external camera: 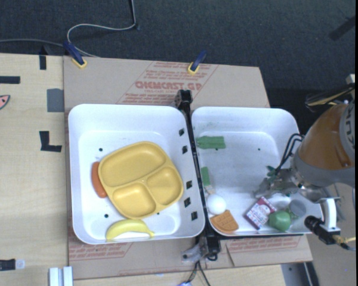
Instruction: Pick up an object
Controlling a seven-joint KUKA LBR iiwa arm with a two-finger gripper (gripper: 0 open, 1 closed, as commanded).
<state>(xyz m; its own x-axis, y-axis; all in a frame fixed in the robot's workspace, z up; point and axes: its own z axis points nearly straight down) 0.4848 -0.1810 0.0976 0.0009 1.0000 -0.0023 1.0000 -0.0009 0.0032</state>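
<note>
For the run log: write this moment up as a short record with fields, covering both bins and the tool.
left bin: yellow divided tray, orange item under its left edge, banana at the front
right bin: green block, white egg, waffle, red packet, green round toy
tool: low in the right bin's right side, just above the red packet
arm: entering from the right

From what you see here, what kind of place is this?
Probably a robot test bench in a lab, not a kitchen: two white bins of toy food, such as a banana, sit on cardboard clamped to the bench, with a robot arm reaching in.
</note>
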